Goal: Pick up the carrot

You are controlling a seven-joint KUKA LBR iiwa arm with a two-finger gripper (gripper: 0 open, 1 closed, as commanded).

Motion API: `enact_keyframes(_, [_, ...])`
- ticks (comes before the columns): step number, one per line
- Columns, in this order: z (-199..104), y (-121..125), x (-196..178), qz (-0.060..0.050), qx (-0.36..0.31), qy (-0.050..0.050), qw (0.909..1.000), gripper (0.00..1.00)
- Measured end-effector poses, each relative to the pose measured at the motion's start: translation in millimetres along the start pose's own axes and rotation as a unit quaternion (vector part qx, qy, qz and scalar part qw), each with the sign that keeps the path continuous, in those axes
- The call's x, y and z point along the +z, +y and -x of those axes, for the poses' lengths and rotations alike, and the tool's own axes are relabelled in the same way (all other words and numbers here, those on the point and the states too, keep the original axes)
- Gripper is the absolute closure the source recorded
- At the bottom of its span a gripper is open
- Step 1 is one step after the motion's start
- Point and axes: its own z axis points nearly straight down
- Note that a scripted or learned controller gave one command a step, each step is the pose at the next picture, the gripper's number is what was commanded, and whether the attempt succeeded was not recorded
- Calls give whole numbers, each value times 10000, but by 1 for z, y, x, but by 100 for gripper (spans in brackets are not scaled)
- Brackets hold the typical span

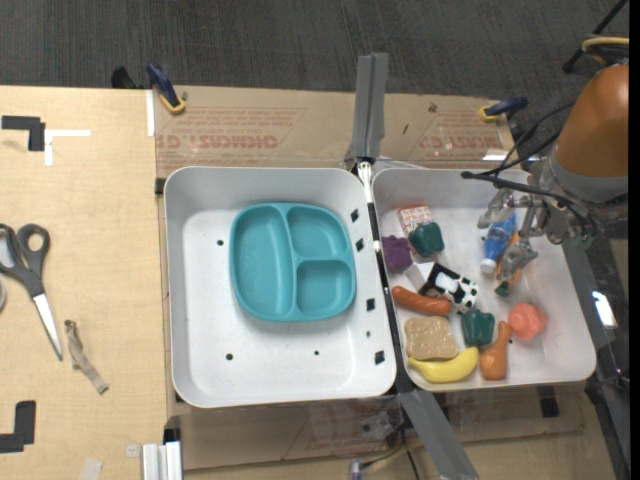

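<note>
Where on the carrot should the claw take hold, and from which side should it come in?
Grip the carrot on its thick lower end, coming straight down from above. It lies flat, tip slanting up toward the peach. Probably close the fingers across its width, though the banana and green pepper crowd its left, so space there looks tight.

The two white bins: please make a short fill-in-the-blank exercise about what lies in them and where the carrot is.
1. The teal divided plate lies in the ____ bin of the view.
2. The carrot lies in the right bin, just right of the yellow ____.
3. The slice of bread lies just above the ____.
4. The gripper hovers over the ____ bin.

Missing words: left; banana; banana; right
</note>
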Motion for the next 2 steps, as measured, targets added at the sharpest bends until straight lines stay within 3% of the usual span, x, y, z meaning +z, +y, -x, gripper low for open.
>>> enact_keyframes(1, [18, -11, 13, -5, 249, -19, 9997, 0])
enact_keyframes(2, [-28, -9, 15, 1, 258, -3, 9997, 0])
